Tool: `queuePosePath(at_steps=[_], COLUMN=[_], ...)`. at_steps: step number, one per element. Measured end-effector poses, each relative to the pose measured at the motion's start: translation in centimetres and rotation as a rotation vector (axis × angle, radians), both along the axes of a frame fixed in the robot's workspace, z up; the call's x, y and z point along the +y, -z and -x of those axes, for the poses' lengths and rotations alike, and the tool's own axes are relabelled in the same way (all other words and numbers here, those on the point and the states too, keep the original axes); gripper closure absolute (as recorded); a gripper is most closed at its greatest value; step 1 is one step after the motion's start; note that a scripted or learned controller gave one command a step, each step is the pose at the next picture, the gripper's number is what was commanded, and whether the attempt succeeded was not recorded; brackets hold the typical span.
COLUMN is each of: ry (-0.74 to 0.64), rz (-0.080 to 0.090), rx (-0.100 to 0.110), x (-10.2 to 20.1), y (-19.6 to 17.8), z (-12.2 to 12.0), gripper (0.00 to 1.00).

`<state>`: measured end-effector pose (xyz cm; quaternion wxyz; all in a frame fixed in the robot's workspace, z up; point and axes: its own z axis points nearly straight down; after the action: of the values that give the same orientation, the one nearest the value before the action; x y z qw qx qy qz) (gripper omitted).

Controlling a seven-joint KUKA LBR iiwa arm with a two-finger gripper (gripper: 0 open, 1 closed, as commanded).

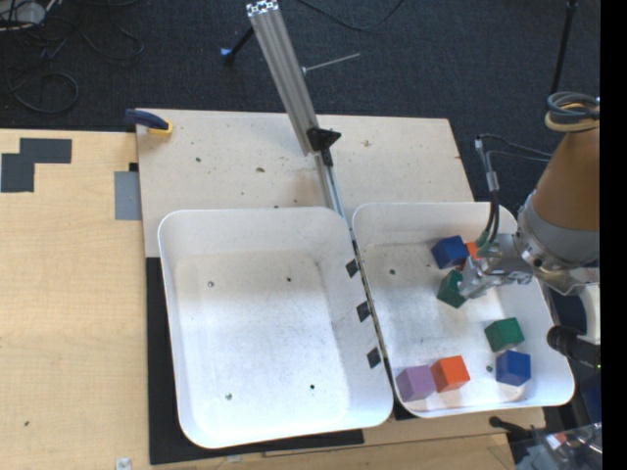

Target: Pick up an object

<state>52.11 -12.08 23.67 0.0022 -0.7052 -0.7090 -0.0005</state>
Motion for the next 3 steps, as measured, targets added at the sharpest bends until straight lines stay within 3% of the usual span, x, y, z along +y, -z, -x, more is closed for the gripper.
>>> queuePosePath(at_steps=[3], ry=[0.000], rz=[0.000], rx=[0.003], x=[16.1], y=[2.2], z=[0.5], gripper=[1.00])
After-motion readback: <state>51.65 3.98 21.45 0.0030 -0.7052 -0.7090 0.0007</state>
